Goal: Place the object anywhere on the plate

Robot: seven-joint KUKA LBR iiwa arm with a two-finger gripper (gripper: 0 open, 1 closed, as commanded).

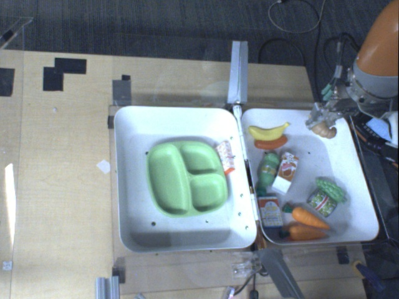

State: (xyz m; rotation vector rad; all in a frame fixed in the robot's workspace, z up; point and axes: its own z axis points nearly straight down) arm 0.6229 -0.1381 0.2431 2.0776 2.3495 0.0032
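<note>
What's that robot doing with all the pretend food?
The robot arm reaches in from the right, and its gripper is over the far corner of the right bin. A small tan object sits right at the gripper, but whether it is gripped is unclear. The green plate waits in the left bin with nothing on it. The banana, carrots and bottle lie in the right bin.

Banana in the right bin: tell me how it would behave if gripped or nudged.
The banana looks like glossy toy plastic, so probably light, stiff and a bit slippery. Its curved shape would likely pivot rather than roll when pushed. It lies against a red-orange piece, which may shift with it.
</note>
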